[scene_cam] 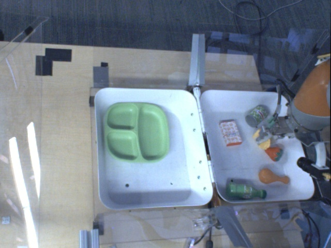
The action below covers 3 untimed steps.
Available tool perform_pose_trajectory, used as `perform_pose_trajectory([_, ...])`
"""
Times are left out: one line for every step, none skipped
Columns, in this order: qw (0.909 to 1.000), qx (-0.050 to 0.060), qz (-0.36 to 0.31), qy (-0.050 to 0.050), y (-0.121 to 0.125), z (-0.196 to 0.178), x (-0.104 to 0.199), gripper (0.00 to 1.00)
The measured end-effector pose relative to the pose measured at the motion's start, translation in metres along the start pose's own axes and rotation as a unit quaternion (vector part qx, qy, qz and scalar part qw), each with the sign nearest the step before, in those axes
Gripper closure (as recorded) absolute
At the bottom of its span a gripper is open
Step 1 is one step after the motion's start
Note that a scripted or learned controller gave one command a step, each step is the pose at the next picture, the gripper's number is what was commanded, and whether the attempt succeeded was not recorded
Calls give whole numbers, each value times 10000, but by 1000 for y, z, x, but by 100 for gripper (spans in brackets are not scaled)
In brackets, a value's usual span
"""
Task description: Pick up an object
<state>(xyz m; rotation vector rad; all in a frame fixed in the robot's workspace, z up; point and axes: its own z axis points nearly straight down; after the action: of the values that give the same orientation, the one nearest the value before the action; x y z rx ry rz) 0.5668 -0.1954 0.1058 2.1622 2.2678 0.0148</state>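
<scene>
The right bin (pixel 222 154) holds several small items. A red and white box (pixel 230 132) lies near its middle, with a grey-green can (pixel 256 114) behind it. A green bottle (pixel 246 191) lies on its side at the front, and an orange gourd-shaped piece (pixel 272 177) sits to its right. My gripper (pixel 269 129) hangs low at the right side of this bin, just over a small yellow piece (pixel 258 134) and next to a red and orange piece (pixel 274 153). I see nothing lifted off the bin floor.
A green divided plate (pixel 137 131) lies in the left bin (pixel 150 187). A metal divider (pixel 196 61) runs between the bins at the back. The arm's orange band (pixel 314 91) looms over the right bin's far right edge. Cables lie on the floor behind.
</scene>
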Motion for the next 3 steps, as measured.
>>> perform_pose_trajectory([9999, 23, 149, -14, 87, -100, 52, 100])
perform_pose_trajectory([10000, 19, 14, -12, 111, -178, 118, 100])
perform_pose_trajectory([9979, 31, -648, -12, 110, -180, 123, 100])
